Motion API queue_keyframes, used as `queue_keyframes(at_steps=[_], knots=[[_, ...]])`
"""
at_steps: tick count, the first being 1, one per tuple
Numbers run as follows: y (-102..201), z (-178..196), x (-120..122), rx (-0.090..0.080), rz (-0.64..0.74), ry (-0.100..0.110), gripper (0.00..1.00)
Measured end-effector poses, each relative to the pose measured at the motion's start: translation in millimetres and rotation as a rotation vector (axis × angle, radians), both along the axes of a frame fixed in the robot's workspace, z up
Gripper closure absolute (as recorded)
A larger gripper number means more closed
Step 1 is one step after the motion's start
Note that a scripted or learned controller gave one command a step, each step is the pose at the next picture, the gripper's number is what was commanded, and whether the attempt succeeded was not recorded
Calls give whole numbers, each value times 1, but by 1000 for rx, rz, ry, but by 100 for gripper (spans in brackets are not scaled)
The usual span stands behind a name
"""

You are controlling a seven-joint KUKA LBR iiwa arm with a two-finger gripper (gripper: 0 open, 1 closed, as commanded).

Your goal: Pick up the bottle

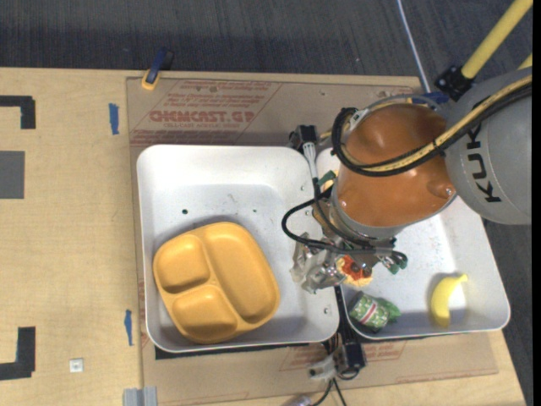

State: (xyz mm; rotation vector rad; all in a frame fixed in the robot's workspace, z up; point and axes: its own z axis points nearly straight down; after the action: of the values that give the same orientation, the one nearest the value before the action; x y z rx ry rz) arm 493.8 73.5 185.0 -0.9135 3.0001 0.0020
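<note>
**Op:** Bench (59, 227) is tan board, with a cardboard sheet (254, 108) printed in red laid under two shallow white bins. Dark carpet (211, 15) lies at the far edge. Blue tape marks (113, 118) sit on the board left of the bins; I also log a small clamp (155, 70) at the cardboard's far-left corner.

**Obs:** Contents of the left bin?

**Op:** Left bin (211, 176) holds a yellow three-compartment tray (215, 279), lying flat in the near half and angled somewhat. I see nothing on the tray.

**Obs:** And the right bin?

**Op:** Right bin (473, 311) holds a yellow banana-shaped toy (446, 299) near its right wall, and the bottle (373, 310), green with a red and white label, lying on its side in the near-left corner, close to the wall shared by the bins.

**Obs:** Arm position?

**Op:** Arm (499, 167) comes in from the right; its orange band (393, 172) covers much of the right bin's far half. Gripper (338, 265) hangs below it, over the dividing wall between the bins, just on the far side of the bottle. I see metal parts and something orange-red there.

**Obs:** Jaws?

**Op:** I cannot tell their spread from this angle; the wrist hides them. I see no object held. Bottle rests on the bin floor, beside the gripper.
</note>
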Motion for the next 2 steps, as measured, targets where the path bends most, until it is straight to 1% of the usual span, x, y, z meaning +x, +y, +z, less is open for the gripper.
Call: queue_keyframes(at_steps=[1,2], knots=[[91,-53,19,1,52,1,100],[53,19,10,-1,217,-1,100]])
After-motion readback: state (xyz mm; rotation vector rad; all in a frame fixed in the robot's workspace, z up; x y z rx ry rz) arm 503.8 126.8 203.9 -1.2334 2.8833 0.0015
